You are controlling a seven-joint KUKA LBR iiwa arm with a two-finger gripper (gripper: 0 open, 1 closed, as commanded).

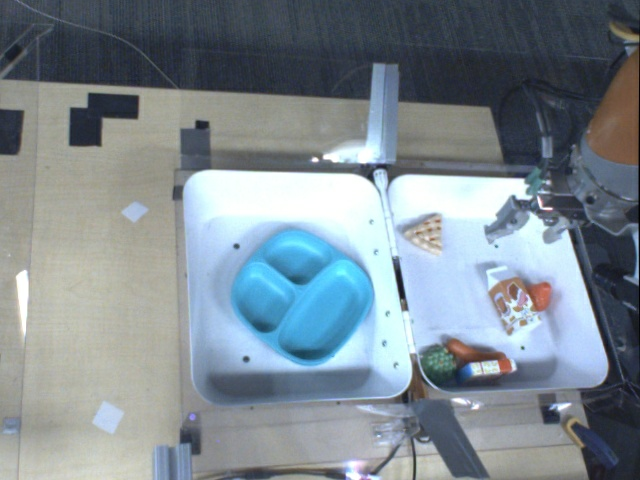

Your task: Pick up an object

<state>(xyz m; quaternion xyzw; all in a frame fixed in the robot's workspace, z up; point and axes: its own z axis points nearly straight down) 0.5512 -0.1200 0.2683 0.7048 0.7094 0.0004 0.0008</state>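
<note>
Camera view has the gripper (530, 220) at the right bin's (592, 368) two o'clock, fingers spread wide with nothing between, perhaps ready for the snack packet (514, 303) below.

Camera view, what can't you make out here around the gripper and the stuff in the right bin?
- Gripper: too small to tell if the fingers are open or shut.
- Arm: cut off by the right edge.
- Carton: label too small to read.
- Bottle: label blurred.
</note>
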